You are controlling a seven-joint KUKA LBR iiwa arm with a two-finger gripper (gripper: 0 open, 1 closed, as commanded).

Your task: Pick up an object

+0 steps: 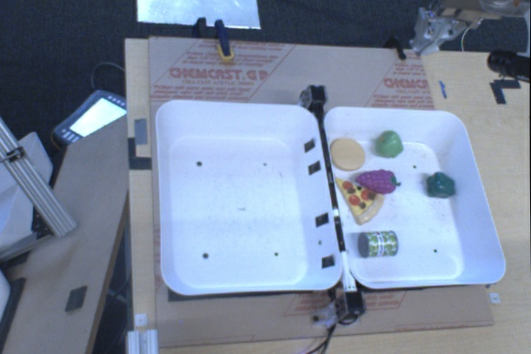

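In the right bin (477,178), a can (378,244) lies near the front edge; behind it sit pizza (359,200), grapes (377,181), a dark green piece (440,185), a cookie (348,153) and a green ball (388,143) (nearest the back). The gripper (427,33) hovers beyond the back edge; whether it is parted or closed I cannot tell.

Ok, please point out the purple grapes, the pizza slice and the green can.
purple grapes (377,181), camera view, middle of the bunch.
pizza slice (359,201), camera view, its topped face.
green can (378,244), camera view, its side label.
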